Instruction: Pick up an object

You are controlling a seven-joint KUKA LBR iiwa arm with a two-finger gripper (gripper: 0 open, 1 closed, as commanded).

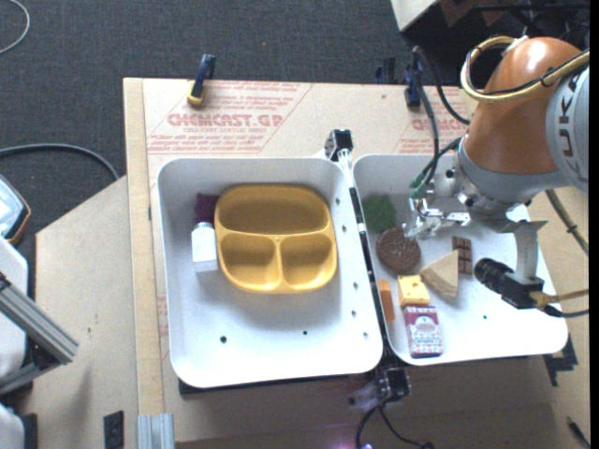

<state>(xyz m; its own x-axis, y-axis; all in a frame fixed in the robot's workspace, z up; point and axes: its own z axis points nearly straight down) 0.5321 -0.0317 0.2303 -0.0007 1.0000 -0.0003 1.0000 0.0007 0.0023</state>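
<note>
The gripper (418,224) hangs over the right bin (487,349), in the half towards its far edge and closer to its left wall than its right; from above I cannot tell whether the claw is wide or narrow, and nothing is visibly caught in it. The grey arm (515,129) with its orange band comes in over the bin's far right corner.

Just below the gripper in the view lies a round brown disc (399,250), close to the left wall. A dark green piece (379,211) sits beyond the disc, towards the far left corner. A small brown bar (462,254) lies near the middle of the bin, and a tan wedge (442,277) lies just beside it on the near side. A yellow block (413,290) touches the wedge's left side. A thin orange stick (387,300) runs along the left wall, and a red and white tin (424,331) lies at the near edge, just below the yellow block.

In the left bin (271,344) a yellow divided tray (274,237) fills the middle. Between it and the left wall stands a small white bottle (204,246), with a dark maroon piece (206,204) beyond it, towards the far left corner
</note>
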